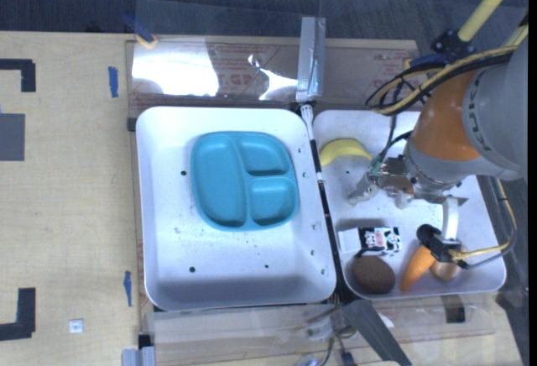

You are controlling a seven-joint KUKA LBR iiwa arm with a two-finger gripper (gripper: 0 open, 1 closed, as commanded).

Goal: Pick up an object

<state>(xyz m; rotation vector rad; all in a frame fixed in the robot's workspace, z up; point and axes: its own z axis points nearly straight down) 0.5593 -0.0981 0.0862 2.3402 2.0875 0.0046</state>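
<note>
My gripper (379,190) hangs over the middle of the right bin (487,217), below the orange-banded wrist that comes in from the right. A yellow banana-like piece (342,152) lies just up and left of it, near the bin's left wall. Toward the front lie a small black-and-white box (379,239), a brown round object (372,273) and an orange carrot-like piece (415,267). A small brownish item (445,270) sits next to the carrot. Nothing shows in the gripper's grasp.
The left bin (168,247) holds a blue divided tray (245,179). A wall (319,188) separates the two bins. A clear plastic sheet (218,62) lies behind the left bin, and yellow cables (436,75) loop above the right one.
</note>
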